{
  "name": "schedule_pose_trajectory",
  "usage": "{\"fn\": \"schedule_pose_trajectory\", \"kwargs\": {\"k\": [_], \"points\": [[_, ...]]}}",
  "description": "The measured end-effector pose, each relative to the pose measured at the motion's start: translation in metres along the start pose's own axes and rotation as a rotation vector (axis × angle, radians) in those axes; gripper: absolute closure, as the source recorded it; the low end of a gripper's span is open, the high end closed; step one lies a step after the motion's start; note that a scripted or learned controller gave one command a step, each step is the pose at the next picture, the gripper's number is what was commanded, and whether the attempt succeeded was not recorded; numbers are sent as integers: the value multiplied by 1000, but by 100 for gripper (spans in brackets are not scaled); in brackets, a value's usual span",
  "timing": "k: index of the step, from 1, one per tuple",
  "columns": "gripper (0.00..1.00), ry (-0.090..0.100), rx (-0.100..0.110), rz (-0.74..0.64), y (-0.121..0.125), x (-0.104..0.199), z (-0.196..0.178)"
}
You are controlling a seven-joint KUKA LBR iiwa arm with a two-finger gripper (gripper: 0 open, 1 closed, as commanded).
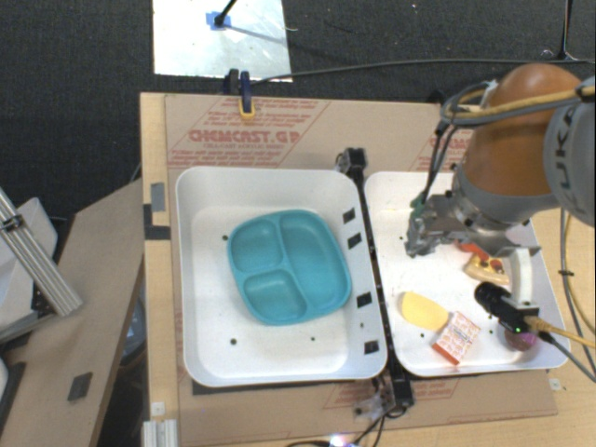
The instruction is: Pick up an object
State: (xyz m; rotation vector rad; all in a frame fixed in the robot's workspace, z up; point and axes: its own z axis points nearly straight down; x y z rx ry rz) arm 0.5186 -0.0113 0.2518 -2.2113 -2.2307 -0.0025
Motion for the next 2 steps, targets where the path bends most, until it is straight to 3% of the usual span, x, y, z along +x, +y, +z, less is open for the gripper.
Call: {"fn": "schedule_pose_trajectory", "kwargs": {"k": [2], "points": [[100, 0, -1, 1, -11, 87, 6]]}}
